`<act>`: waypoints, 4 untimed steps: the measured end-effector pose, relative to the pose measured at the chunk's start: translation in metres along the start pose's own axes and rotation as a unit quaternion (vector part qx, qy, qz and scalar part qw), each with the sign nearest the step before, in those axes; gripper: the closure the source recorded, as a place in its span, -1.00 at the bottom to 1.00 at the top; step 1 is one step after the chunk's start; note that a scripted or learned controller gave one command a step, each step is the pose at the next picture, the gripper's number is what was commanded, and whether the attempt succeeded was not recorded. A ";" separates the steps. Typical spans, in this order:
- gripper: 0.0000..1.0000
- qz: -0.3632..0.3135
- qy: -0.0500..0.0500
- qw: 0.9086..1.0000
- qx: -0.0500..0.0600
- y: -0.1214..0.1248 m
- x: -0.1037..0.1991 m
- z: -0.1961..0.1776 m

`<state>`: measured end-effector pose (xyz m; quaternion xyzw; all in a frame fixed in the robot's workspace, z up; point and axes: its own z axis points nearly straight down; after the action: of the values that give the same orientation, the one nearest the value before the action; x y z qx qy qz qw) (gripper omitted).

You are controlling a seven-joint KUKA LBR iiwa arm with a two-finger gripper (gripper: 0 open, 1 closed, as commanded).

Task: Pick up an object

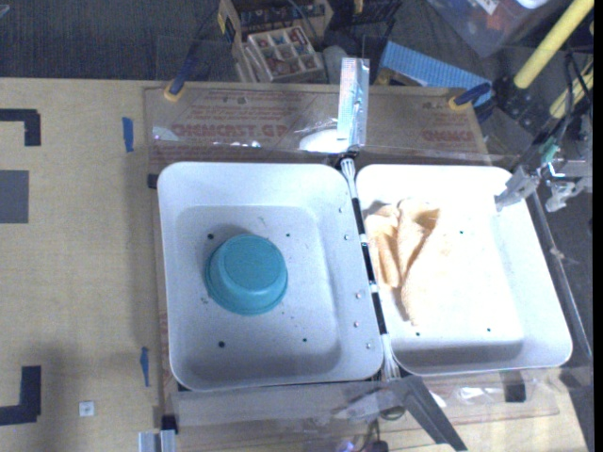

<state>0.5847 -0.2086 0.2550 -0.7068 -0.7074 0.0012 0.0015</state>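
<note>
Nothing is picked yet. My gripper (516, 188) hovers at the right bin's (542, 351) far right corner; its grip I cannot tell. The cloth (400, 248) lies along that bin's left edge.

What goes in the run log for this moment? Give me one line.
gripper: over right bin's far right rim, fingers unclear | cloth: right bin, left side | blue bowl: upside down, left bin | nothing lifted

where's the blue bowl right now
The blue bowl sits upside down in the left bin, left of centre, across the divider from the crumpled cloth.
</note>
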 end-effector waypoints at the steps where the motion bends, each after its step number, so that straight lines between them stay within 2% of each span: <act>1: -1.00 -0.019 0.000 1.000 0.000 0.057 0.052 0.114; 2: -1.00 -0.024 -0.001 1.000 -0.001 0.055 0.079 0.091; 3: -1.00 -0.072 -0.002 0.997 -0.007 0.061 0.101 0.165; 4: 1.00 -0.071 0.000 0.997 -0.009 0.063 0.101 0.157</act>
<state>0.6468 -0.1076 0.0973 -0.6545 -0.7561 -0.0048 -0.0050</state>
